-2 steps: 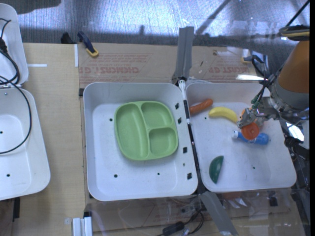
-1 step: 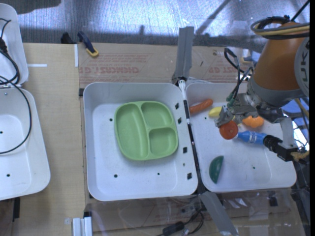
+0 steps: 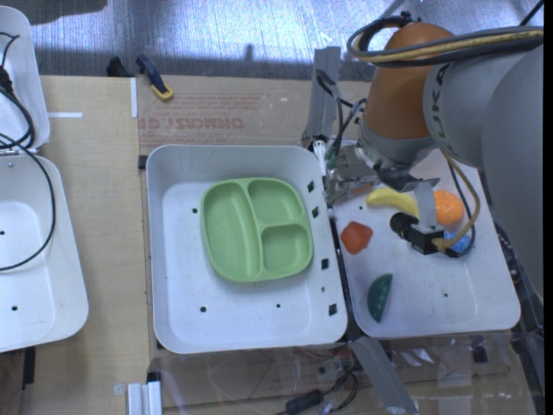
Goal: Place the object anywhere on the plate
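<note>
Pick stage, by the look of it: the plate (image 3: 257, 228) sat bare in the left bin (image 3: 173, 318), w/ nothing on any of its three sections, and every loose item was over in the right bin (image 3: 449, 314). The gripper (image 3: 339, 173) was down at that bin's top-left corner, right by the wall between the bins, tucked under the wrist, so couldn't tell if it was apart, together or clamped on anything. Nothing was visibly held. Closest item was the banana (image 3: 390, 200), just beside the gripper on its right, prob. the target, tho that's a guess. A red piece (image 3: 356, 236) lay just below, an orange ball (image 3: 448, 207) was touching or nearly touching the banana's far end, a blue bit (image 3: 460, 244) peeked out below that, and a dark green piece (image 3: 379, 294) sat apart toward the front. Next move needed, as I read it: a secure grab, a lift high enough to clear the shared wall, then across to view-left and down onto the plate. Obstacles: that wall, and the banana's crowded neighbours, e.g. the ball could get nudged.
</note>
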You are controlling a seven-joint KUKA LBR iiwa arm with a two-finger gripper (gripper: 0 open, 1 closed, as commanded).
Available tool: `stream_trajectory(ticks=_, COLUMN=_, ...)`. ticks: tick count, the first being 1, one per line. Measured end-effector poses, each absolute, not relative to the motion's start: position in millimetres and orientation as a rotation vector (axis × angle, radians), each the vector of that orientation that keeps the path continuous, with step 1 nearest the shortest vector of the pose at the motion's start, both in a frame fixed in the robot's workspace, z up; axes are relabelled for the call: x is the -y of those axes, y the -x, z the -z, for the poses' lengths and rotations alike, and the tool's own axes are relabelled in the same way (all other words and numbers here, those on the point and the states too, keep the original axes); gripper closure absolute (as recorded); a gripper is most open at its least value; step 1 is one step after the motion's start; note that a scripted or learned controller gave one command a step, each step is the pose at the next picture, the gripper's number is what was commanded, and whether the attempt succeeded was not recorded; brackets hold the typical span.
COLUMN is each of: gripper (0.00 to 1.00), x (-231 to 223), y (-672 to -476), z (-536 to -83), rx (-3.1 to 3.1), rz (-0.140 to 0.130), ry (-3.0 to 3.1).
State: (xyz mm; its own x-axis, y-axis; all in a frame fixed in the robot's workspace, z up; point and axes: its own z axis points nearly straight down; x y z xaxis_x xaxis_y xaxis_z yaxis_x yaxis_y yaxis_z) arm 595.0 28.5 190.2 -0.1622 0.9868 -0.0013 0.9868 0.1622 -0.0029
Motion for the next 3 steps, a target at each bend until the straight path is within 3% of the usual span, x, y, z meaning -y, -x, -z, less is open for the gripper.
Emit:
stream_trajectory(ticks=1, gripper=1.0, x=-74.3, y=-534.7, z=-190.7, rx=2.599, rz=-0.005, ry=1.761)
stream_trajectory(ticks=2, gripper=0.0, x=-73.9, y=-534.7, z=-190.8, rx=2.599, rz=-0.005, ry=1.762)
stream_trajectory(ticks=3, gripper=1.0, x=-72.0, y=-535.5, z=-199.2, rx=2.595, rz=-0.007, ry=1.767)
